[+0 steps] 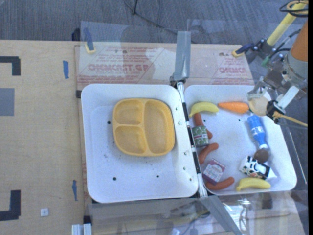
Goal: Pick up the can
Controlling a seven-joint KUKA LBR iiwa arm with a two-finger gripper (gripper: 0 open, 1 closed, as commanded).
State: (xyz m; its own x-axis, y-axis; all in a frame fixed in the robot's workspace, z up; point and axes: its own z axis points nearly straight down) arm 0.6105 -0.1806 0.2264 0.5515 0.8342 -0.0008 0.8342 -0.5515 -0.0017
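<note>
The gripper (pixel 268 98) hangs over the right bin's (pixel 288 155) far edge; whether it is open cannot be told. The can (pixel 199 135) lies well left of it.

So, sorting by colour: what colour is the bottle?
Blue with a white cap, bottle, seen from the overhead camera.

The can (pixel 199 135) lies against the right bin's (pixel 288 173) left wall, hemmed by a banana (pixel 203 107) toward the far edge and sausages (pixel 208 152) toward the near edge. Its right side faces bare bin floor, open as far as the blue bottle (pixel 257 131).
</note>
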